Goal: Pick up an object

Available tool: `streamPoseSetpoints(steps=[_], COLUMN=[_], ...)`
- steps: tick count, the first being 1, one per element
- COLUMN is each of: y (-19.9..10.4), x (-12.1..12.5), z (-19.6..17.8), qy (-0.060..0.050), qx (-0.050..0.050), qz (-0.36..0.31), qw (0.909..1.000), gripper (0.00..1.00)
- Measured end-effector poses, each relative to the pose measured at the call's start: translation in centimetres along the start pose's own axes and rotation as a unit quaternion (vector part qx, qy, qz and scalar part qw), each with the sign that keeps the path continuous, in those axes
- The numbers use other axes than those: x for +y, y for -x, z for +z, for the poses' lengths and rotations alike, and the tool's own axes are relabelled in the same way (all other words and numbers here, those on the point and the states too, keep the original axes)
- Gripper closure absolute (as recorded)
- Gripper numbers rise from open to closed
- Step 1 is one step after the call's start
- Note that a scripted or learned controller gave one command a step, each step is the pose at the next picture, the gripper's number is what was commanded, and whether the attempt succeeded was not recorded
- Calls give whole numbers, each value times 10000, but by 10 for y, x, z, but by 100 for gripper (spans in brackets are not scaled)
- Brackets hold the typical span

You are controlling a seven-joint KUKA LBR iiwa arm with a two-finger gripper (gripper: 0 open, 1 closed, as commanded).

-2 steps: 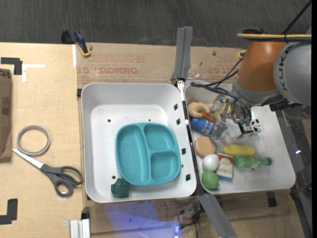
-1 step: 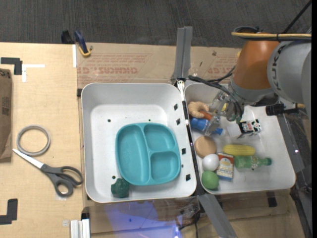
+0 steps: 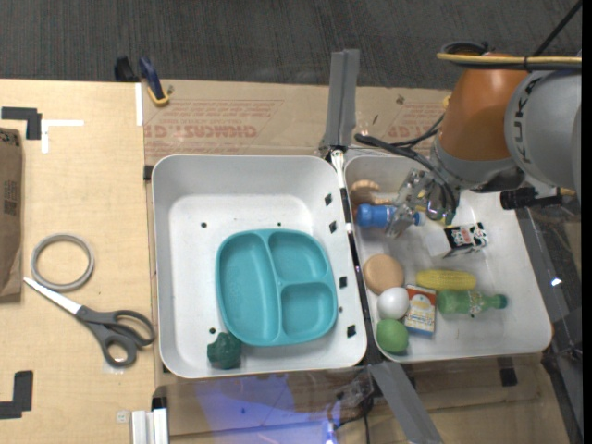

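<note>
Green shows first at the near edge: a lime-like fruit (image 3: 392, 336) in the front corner of the right bin (image 3: 532, 336), and a dark green lump (image 3: 223, 351) in the front of the left bin (image 3: 176, 276) beside a teal divided plate (image 3: 276, 286). Just behind the fruit lie a white egg (image 3: 393, 302), a small juice carton (image 3: 422, 310) and a green bottle (image 3: 470, 302) on its side. Farther in come a tan bun (image 3: 383, 272) and a yellow corn cob (image 3: 445, 278), then a small black-and-white box (image 3: 465, 237).

Near the back of the right bin lies a blue bottle-shaped toy (image 3: 375, 215), with a pale beige piece (image 3: 365, 190) behind it. The gripper (image 3: 407, 218) hangs just beside the blue toy's right end, and it is the likeliest target. Whether the pincer stands apart or together cannot be told; nothing is seen clamped in it.

Judging by its look, the toy is light, hard plastic, smooth and rounded, so it could roll or slip out. A hold across the middle of its body seems safest, clear of the bin's dividing wall.
</note>
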State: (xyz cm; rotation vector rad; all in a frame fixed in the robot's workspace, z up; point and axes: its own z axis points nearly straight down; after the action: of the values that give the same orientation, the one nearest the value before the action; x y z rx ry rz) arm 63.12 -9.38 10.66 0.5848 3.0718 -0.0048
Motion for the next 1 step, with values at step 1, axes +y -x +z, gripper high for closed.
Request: streamPoseSetpoints(steps=[1], y=[-24], x=[-18], z=[-183], qy=[-4], qx=[54], qz=[608], qw=[9981], gripper=[100])
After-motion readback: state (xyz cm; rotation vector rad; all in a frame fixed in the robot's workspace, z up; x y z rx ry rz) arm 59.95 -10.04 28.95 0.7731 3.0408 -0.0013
